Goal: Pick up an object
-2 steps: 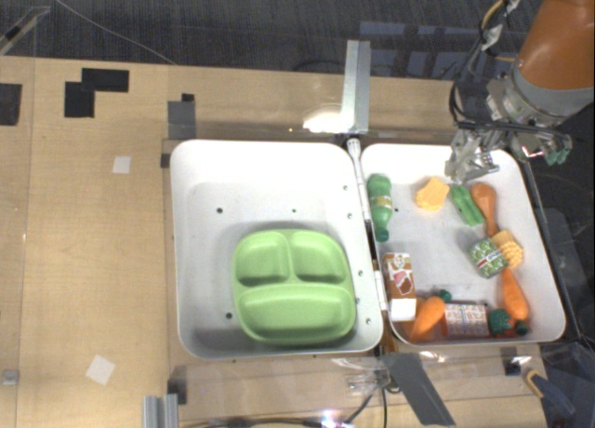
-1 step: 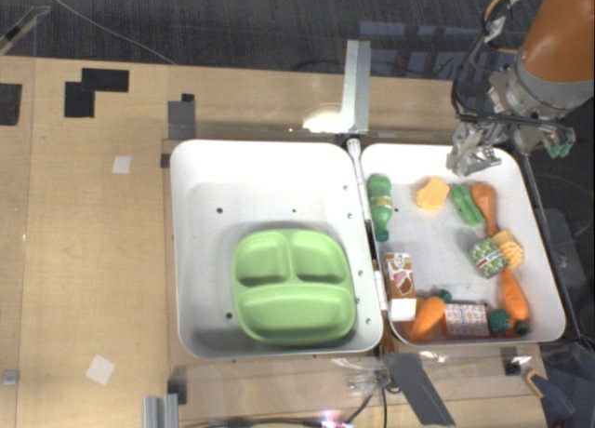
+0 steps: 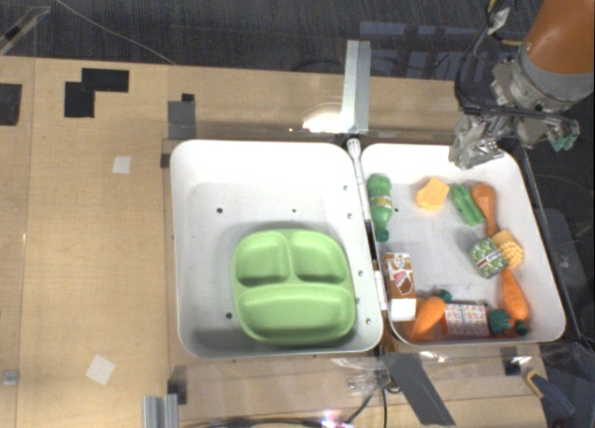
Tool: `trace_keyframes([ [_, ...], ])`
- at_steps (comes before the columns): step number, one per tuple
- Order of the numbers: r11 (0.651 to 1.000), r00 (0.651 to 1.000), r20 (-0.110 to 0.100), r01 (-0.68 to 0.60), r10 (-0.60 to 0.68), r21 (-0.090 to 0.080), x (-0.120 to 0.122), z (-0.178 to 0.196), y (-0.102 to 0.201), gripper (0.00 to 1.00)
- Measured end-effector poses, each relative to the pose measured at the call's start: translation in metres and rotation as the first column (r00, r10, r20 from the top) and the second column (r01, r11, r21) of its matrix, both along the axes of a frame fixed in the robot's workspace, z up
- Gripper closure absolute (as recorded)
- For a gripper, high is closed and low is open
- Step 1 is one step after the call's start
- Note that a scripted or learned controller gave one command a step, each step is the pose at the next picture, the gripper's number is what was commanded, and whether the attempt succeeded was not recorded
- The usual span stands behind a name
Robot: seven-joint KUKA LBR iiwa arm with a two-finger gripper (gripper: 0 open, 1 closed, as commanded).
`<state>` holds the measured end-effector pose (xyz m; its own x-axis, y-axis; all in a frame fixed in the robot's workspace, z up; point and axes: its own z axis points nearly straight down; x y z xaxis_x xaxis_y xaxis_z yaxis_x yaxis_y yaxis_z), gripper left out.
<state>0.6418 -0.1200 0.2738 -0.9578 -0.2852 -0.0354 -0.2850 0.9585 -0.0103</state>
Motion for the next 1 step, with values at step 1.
trace_keyframes([
  [1,1.0,1.0,0.012,0.001,-0.001,0.001,0.0024,0.0137,0.0009,1.0],
])
